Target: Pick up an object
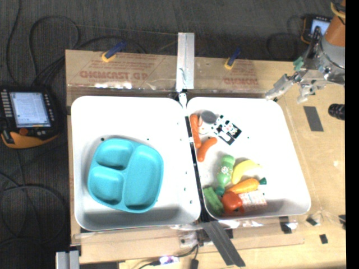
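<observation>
My gripper (290,91) hangs at the upper right, just past the right bin's (280,150) far right corner, with its fingers spread open and nothing between them. The right bin holds a pile of toy food along its left and lower part: an orange carrot (194,128), an orange sausage shape (206,148), a black and white item (227,129), a green piece (225,169), a yellow banana (245,170), a red piece (231,203) and a small carton (255,199). All of these lie well to the lower left of the gripper.
The left bin (90,116) holds a teal divided plate (125,174). A metal post (185,60) stands behind the seam between the bins. A tablet (27,112) rests on the floor at far left. Clamps (114,50) sit on the cardboard back edge.
</observation>
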{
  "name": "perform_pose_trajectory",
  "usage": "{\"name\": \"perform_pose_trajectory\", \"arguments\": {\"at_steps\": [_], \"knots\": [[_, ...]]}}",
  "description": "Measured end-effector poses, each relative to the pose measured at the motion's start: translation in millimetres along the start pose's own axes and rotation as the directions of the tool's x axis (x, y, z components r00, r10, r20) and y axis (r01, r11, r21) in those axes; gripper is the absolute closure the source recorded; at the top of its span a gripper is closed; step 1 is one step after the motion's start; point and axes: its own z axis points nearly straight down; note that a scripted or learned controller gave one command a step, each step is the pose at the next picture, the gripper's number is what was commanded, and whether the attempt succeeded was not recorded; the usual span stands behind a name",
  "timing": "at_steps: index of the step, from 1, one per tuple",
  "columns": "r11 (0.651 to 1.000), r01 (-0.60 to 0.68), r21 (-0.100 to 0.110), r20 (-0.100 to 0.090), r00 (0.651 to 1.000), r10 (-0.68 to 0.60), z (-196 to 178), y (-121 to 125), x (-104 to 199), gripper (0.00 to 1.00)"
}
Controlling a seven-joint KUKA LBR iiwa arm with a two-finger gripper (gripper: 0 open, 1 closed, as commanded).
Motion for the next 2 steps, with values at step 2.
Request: {"name": "perform_pose_trajectory", "arguments": {"at_steps": [2], "knots": [[0.991,-0.133,-0.032,0.006,0.991,0.134,156.5,15.8,75.8,0.00]]}}
